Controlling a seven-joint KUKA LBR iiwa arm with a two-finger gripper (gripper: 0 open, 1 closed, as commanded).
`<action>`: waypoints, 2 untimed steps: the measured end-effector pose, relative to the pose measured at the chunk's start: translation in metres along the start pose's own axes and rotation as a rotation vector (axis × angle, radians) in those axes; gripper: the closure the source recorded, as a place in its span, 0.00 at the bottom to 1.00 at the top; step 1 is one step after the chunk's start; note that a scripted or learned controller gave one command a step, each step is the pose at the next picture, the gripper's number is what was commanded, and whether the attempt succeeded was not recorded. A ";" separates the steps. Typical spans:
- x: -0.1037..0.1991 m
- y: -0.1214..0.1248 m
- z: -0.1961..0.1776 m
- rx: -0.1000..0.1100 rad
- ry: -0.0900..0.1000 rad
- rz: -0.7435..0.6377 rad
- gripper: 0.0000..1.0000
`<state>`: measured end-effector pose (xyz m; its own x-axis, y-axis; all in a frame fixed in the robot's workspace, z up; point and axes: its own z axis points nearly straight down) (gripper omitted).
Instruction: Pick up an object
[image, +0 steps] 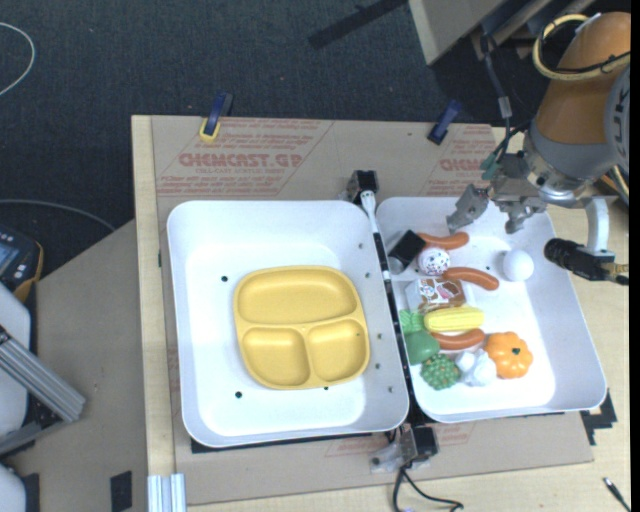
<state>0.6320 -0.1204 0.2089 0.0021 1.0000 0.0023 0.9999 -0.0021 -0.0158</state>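
- The gripper (493, 207) hangs over the far end of the right bin (580, 330), fingers spread apart with nothing between them, so it's released and empty as far as I can see.
- Closest thing to it is the sausage (444, 240) lying just below and left of the fingertips, with a small black block (406, 246) right beside that one's left end. If the fingers come down there, I'd bet on one tip landing on the block or the sausage just rolling out sideways.
- The white ball (517, 265) sits on its own a bit toward the near side, apart from the pile. Easy to reach, but round and smooth, so a slightly off-centre squeeze probably squirts it away.
- Further out it gets crowded: a second sausage (471, 279), a corn cob (454, 320), a third sausage (461, 339), green pieces (417, 337), broccoli (440, 372) and an orange pumpkin (510, 355), mostly touching each other. Going in there risks pinching two things at once or shoving the pile instead of grabbing anything.
- The heap also hugs the wall shared with the left bin (200, 300), so a finger could jam on that rim.
- The yellow divided tray (300, 327) in the left bin is well apart, no worry there.
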 end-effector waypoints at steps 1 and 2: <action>0.000 0.003 -0.009 -0.015 -0.002 -0.002 0.00; 0.003 -0.007 0.046 -0.008 -0.001 -0.002 0.00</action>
<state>0.6241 -0.1168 0.1628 0.0001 1.0000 0.0015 1.0000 -0.0001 -0.0075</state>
